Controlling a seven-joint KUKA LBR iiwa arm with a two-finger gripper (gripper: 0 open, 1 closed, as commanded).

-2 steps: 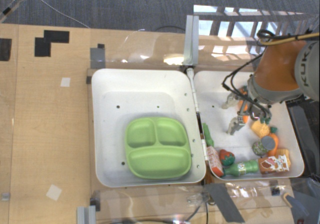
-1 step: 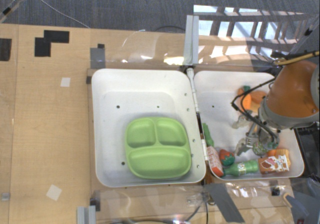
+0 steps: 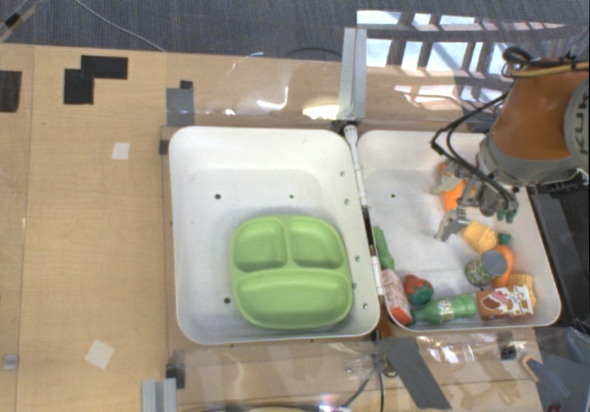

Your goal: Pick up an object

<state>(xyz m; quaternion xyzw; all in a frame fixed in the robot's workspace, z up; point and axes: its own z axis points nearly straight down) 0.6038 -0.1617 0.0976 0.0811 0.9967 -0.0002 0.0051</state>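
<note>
My gripper [image 3: 476, 217] hangs over the upper right part of the right bin [image 3: 406, 170], below the grey wrist with the orange band. It looks open, with its fingertips spread apart and nothing gripped between them. An orange item [image 3: 451, 192] lies just to its left, partly hidden by the gripper. A yellow piece [image 3: 479, 236] lies directly in front of the fingertips, and I cannot tell whether they touch it. A grey and orange round item [image 3: 492, 264] lies just below that.
Along the right bin's front wall lie an orange carton [image 3: 506, 301], a green bottle [image 3: 445, 310], a red strawberry-like item [image 3: 419, 289] and a red and white packet [image 3: 395, 294]. The left bin [image 3: 198, 170] holds a green divided plate [image 3: 291, 270].
</note>
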